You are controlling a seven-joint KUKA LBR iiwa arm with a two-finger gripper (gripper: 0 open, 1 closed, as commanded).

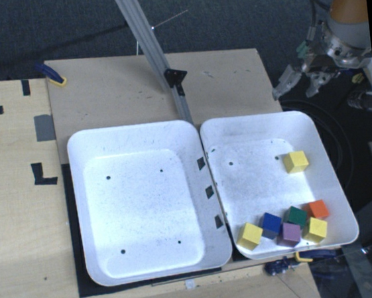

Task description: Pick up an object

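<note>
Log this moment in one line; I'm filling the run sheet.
gripper: open, off right bin | blocks: yellow block apart, rest clustered | held: nothing

Even, soft overhead light washes my workspace; both white bins (139, 204) glare bright, nearly blown out. Shadows are faint, thin along the bins' near edges. Past the tabletop (10, 131) everything falls dim, and my hand (305, 78) looks slightly blurred.
</note>
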